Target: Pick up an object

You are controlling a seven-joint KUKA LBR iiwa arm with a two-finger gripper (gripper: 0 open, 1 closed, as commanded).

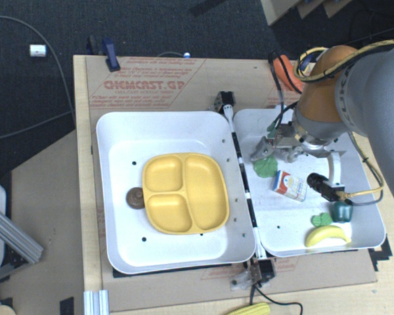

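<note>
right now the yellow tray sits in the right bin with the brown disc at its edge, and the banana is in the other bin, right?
Not quite: the yellow tray sits in the left bin, not the right one, as the camera view shows. The rest stands: the brown disc lies at the tray's left edge, and the banana is in the other bin, the right bin, near its front corner.

Two white bins on the bench. The left bin holds a yellow divided plate with a brown disc touching its left edge. In the right bin, the gripper hangs over a green object; a small carton lies near the centre, a yellow banana near the front edge.
</note>
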